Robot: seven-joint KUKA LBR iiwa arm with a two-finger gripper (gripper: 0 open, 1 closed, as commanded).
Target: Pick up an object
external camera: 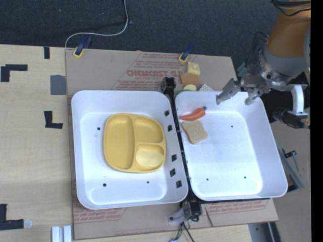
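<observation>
White right bin [252,155], carrot [193,114] left of spread, empty jaws [235,97]

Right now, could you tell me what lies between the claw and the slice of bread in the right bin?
In the camera view, only bare white bin floor lies between the claw and the bread slice; the carrot sits just above that line.

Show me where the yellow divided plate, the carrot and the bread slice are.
yellow divided plate [121,135], camera view, its large left compartment.
carrot [192,115], camera view, middle of its orange body.
bread slice [195,132], camera view, its top face.
</observation>
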